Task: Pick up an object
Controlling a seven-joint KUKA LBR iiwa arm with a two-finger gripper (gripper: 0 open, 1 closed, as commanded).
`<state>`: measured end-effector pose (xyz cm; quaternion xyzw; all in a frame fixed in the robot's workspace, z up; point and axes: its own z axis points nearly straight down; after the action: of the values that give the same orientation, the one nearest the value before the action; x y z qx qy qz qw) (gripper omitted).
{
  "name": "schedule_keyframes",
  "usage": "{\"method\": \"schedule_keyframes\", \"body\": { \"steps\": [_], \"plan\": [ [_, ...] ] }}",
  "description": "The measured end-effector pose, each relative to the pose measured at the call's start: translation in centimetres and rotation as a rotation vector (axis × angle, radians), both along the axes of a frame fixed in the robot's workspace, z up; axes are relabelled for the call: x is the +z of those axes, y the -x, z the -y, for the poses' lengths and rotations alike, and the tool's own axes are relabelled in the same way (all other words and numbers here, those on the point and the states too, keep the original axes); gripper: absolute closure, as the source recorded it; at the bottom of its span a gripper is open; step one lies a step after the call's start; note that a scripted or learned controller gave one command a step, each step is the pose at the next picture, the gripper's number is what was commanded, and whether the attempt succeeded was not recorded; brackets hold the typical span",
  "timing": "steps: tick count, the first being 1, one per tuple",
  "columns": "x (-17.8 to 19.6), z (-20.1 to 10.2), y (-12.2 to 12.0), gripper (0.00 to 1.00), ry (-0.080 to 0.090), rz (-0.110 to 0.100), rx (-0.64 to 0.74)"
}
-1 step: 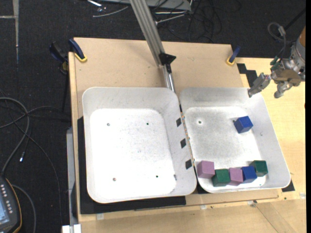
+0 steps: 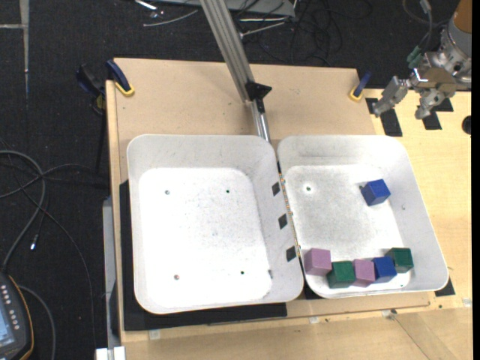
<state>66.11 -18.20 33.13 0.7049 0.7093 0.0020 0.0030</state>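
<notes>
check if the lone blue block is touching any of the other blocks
No, the lone blue block sits apart in the right bin, with bare bin floor between it and the row of blocks along the near edge.

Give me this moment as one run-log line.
hand: open, above bench beyond right bin | holding: nothing | right bin: six blocks | lone blue block

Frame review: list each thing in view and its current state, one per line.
gripper: fingers apart, holding nothing, raised beyond the right bin's far corner
lone blue cube: resting alone in the right bin
five cubes: clustered in a row at the right bin's near edge
left bin: lying flat beside the right bin
</notes>
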Motion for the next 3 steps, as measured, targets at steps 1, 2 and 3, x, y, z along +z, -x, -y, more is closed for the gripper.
{"method": "schedule_keyframes", "body": {
  "steps": [1,2,3],
  "plan": [
    [-12.1,3.0,-1.5,0.00,-0.001,-0.014,-0.008],
    [-23.9,4.2,2.6,0.00,-0.004,-0.010,-0.007],
    [-23.6,2.7,2.7,0.00,-0.001,-0.007,-0.003]
  ]
}}
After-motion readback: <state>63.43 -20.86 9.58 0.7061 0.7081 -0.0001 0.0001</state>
